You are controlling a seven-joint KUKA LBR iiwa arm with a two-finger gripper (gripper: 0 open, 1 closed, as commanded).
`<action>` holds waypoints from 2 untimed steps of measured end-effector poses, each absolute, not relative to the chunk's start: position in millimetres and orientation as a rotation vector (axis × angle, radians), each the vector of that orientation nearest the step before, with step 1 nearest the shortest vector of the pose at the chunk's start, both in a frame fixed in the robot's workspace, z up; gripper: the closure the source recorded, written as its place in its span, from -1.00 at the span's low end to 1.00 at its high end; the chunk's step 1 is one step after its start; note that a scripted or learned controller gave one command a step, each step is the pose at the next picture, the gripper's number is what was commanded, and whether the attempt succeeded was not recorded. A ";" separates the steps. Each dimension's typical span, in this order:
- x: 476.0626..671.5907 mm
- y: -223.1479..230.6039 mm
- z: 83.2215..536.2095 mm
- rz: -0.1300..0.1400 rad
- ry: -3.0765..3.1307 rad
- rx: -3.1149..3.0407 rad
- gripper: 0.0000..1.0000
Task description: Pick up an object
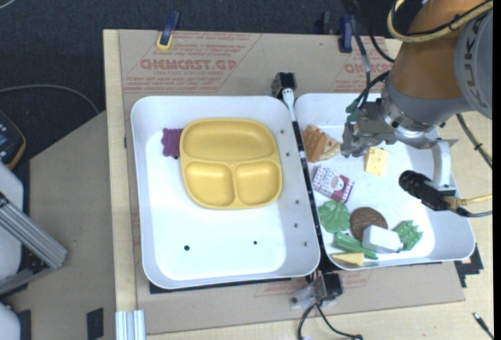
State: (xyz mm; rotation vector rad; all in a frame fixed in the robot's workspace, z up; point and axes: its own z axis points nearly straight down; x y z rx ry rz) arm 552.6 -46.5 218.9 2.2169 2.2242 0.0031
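My gripper [354, 144] hangs over the upper middle of the right bin [454, 240], its dark fingers pointing down beside a pizza-slice toy [318, 144] and left of a yellow cheese wedge [376, 161]. Just below it lies a pink and white packet [332, 183]. Further down the bin hold a green leafy toy [334, 217], a brown cookie [368, 219], a white block [380, 239] and a small green piece [409, 233]. Nothing shows between the fingers.
The left bin [156, 244] holds a yellow divided tray [231, 161] with a purple object [171, 142] at its left edge. A black cylinder [420, 189] on the arm overhangs the right bin's right side. Clamps [165, 31] sit on the board's far edge.
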 end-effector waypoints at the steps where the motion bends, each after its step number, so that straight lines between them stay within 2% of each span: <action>1: 552.5 -48.3 219.5 0.002 2.222 2.219 1.00; 2: 555.2 -48.2 224.3 0.003 2.221 2.219 1.00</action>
